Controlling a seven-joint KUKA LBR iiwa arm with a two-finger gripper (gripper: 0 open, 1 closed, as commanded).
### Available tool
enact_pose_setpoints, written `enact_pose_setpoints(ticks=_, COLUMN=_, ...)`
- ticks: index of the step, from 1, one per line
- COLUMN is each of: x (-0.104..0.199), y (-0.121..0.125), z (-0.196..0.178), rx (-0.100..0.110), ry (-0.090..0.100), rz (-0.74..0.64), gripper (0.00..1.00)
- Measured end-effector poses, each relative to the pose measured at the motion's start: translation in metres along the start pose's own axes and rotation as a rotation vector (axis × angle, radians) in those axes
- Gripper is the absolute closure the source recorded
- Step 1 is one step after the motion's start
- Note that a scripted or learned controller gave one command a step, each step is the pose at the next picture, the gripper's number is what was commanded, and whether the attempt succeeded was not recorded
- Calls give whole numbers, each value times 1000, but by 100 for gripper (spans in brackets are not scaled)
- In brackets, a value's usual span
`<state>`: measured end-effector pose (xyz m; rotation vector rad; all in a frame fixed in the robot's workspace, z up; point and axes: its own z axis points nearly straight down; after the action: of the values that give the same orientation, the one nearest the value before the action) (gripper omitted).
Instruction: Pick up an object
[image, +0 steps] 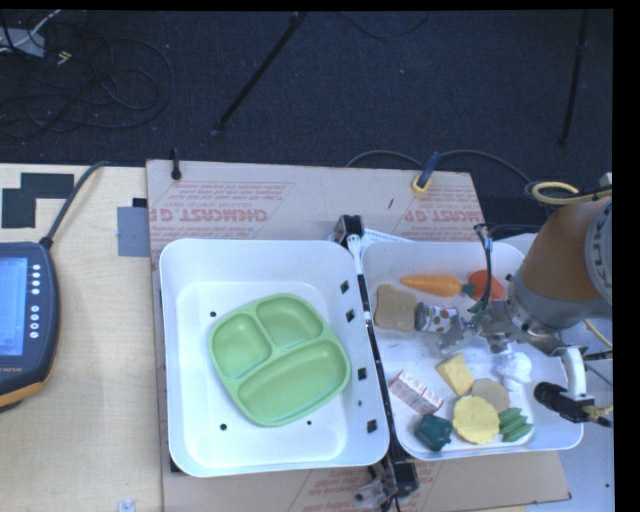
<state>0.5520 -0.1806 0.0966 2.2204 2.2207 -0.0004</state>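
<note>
Two white bins side by side on a bench. Left bin (190, 300): one green divided plate (280, 357), lying flat near the middle. Right bin (400, 262): a carrot (432, 285) near the far wall, a tan bread slice (395, 309), a yellow cheese wedge (456, 376), a yellow round piece (476, 420), a teal block (434, 432), a wrapped bar (414, 392). Gripper (478, 322) low over the right bin, just beside the carrot; whether its jaws are apart or together cannot be told. Handheld screen unit (22, 312) at the left edge.
</note>
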Motion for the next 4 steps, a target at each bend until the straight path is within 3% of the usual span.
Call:
enact_pose_setpoints(ticks=1, x=61, y=57, z=9, rx=5, ry=4, rz=-5, gripper=0)
enact_pose_setpoints(ticks=2, x=74, y=82, z=10, rx=55, ry=4, rz=11, gripper=0)
enact_pose_setpoints(ticks=3, x=94, y=87, z=7, rx=26, ry=0, rz=6, gripper=0)
enact_pose_setpoints(ticks=4, x=46, y=91, z=9, rx=2, ry=-1, rz=3, gripper=0)
